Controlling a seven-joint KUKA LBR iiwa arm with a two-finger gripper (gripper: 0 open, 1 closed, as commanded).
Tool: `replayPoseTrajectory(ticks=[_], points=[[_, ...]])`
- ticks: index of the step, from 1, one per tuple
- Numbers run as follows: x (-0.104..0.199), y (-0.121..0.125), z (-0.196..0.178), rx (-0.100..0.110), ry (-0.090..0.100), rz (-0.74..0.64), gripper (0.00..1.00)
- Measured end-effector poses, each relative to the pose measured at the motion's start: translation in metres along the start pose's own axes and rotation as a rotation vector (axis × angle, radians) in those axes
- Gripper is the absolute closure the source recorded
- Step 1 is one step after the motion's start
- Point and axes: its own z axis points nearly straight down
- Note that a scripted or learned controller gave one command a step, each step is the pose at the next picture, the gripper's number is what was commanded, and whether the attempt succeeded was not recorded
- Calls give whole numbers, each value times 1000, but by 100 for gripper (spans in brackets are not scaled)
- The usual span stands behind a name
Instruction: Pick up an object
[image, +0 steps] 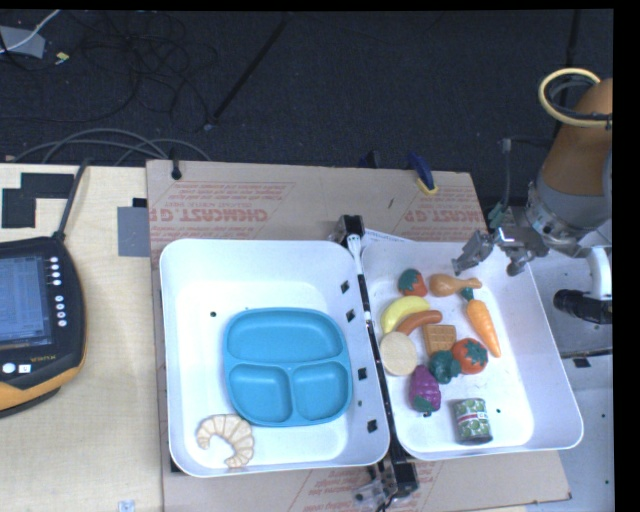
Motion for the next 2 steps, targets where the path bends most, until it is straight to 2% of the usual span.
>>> replayPoseTrajectory(ticks=[1,2], points=[[58,-2,102,-16,-2,0,0],[58,-2,91,-15,0,1,100]])
